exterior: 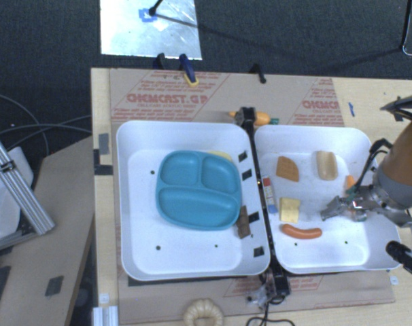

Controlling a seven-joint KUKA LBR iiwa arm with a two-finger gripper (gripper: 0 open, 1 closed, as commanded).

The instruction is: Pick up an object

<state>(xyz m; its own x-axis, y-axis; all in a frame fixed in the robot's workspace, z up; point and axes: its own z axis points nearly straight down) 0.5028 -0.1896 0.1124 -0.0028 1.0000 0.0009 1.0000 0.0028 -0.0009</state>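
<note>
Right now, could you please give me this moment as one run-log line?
gripper: over right white bin, nothing seen held | nearest: red-orange sausage, yellow cheese block | blue divided plate: left bin

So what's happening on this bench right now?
A grey robot arm reaches in from the right over the right bin, its tool low among the toy food. Nearby lie a sausage, a yellow block, an orange-brown piece and a tan bread-like piece. Nothing is visibly in its grasp. The left bin holds a blue divided plate.
</note>
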